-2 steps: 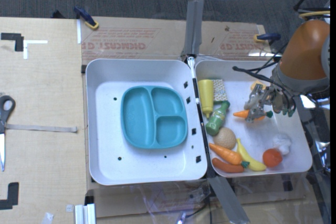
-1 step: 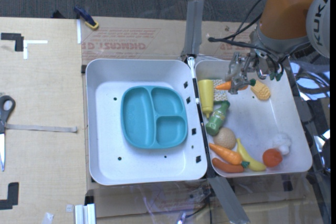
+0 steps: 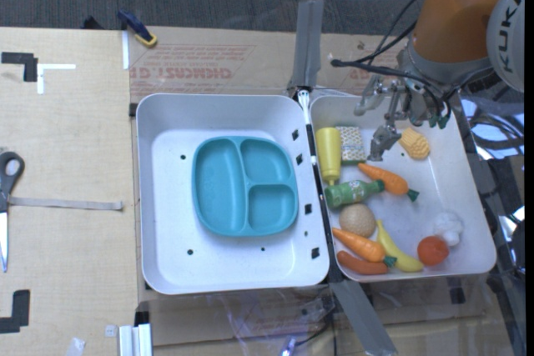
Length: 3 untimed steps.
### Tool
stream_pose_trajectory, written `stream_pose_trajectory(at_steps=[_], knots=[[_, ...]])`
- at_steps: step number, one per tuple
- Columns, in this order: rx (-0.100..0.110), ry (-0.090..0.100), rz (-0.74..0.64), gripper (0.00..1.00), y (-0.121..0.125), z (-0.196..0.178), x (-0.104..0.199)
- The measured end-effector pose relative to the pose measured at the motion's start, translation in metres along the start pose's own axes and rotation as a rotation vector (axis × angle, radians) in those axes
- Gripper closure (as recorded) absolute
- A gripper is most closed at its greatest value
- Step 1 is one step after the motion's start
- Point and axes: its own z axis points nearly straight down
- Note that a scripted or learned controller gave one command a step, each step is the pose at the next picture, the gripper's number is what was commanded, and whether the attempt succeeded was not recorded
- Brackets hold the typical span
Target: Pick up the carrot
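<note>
Two orange carrots lie in the right bin (image 3: 467, 179). One carrot (image 3: 384, 178) has a green tip and rests near the middle. The other carrot (image 3: 360, 243) lies lower down, by the front wall. My gripper (image 3: 375, 126) hangs open over the back of this bin, just above and behind the upper carrot. Nothing sits between its fingers (image 3: 381, 142). The orange-banded wrist (image 3: 455, 8) reaches in from the upper right.
Around the carrots lie a yellow bottle (image 3: 328, 152), green bottle (image 3: 352, 193), beige ball (image 3: 356, 219), banana (image 3: 394, 252), red tomato (image 3: 432, 250), yellow pastry (image 3: 415, 144) and a red sausage-like piece (image 3: 361, 265). The left bin (image 3: 158, 204) holds a teal divided plate (image 3: 246, 186).
</note>
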Motion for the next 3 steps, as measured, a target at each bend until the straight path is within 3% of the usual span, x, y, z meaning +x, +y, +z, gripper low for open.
stream_pose_trajectory(at_steps=[1,2,3], knots=[[0.000,0.002,-0.147,0.00,-0.036,0.058,0.044],[0.000,0.001,0.024,0.00,-0.066,0.099,0.061],[0.001,0.000,0.326,0.00,-0.078,0.100,0.028]])
